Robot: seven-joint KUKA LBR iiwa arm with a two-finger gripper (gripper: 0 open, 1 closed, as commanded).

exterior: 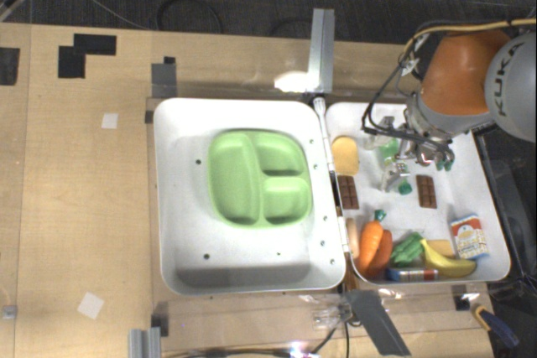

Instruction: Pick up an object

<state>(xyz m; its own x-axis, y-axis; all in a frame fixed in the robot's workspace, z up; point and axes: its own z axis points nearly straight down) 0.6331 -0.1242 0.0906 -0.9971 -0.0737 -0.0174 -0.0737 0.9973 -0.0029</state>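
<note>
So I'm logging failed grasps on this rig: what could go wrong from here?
The gripper hangs over the back of the right bin, among small pieces: a green piece and a brown bar lie close by, so it may close on nothing or nudge them. The carrot, green toy and banana sit packed in the front corner, so a grab there might catch two things or slip.

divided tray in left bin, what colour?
Light green; the divided tray shows clearly in the camera view.
</note>
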